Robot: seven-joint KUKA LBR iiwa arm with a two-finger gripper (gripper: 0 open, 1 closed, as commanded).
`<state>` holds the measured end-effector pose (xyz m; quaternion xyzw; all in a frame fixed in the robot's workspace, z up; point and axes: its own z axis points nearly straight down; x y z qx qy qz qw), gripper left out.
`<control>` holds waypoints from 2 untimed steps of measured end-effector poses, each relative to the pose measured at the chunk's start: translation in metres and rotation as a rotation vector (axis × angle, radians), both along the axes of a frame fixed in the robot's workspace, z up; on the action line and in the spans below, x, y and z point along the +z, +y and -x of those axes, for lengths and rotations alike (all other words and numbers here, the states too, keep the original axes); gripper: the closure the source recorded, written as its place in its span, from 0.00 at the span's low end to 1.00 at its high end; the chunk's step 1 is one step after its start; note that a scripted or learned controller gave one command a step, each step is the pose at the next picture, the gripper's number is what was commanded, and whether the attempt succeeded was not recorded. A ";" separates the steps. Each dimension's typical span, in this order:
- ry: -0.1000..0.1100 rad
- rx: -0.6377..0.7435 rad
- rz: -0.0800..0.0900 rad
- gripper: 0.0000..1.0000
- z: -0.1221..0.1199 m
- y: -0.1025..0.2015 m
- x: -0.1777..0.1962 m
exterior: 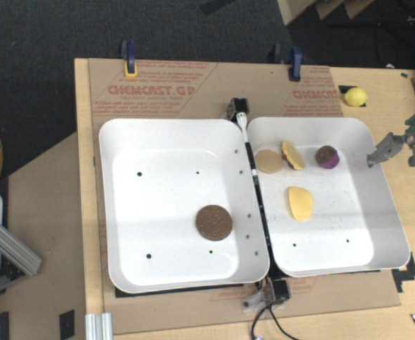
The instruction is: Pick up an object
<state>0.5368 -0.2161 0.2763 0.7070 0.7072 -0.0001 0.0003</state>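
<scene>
Here the gripper (397, 149) hangs over the right bin's (363, 250) right rim, fingers spread, holding nothing; a brown disc (214, 222) lies in the left bin (133, 253)

Bright, even light falls from above; the left bin (122, 211) glares white along its lower wall. Shadows under things are soft and short. My gripper (395, 147) looks slightly blurred at the frame's right edge.

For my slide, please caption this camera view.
Gripper at right bin's edge; brown disc alone in left bin.
</scene>
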 end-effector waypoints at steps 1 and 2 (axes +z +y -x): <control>0.009 0.007 -0.006 0.00 -0.024 0.071 -0.108; -0.004 0.007 -0.001 0.00 -0.090 0.128 -0.194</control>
